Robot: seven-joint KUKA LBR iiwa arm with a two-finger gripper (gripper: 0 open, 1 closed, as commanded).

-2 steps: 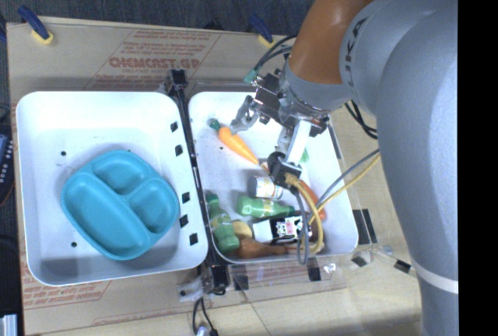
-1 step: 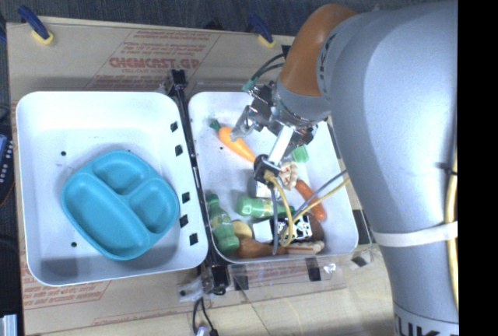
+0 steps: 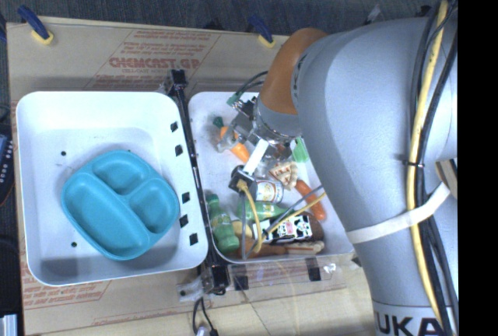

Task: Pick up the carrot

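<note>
The right bin [image 3: 204, 105] holds a heap of toy food. A small orange carrot piece [image 3: 240, 148] lies in its upper middle, right under my gripper [image 3: 244, 154], which reaches down into the bin from the right. It is not clear whether the gripper touches or holds that piece. A longer orange carrot-like stick [image 3: 310, 199] lies against the bin's right side, partly under the arm. Another small orange bit [image 3: 222, 133] sits a little left of the gripper.
A blue divided plate [image 3: 118, 202] lies in the left bin [image 3: 47, 117]. The right bin's lower half holds a small jar [image 3: 267, 192], green items [image 3: 224, 227] and a black-and-white pack [image 3: 292, 229]. The grey arm [image 3: 366, 140] covers the bin's right side.
</note>
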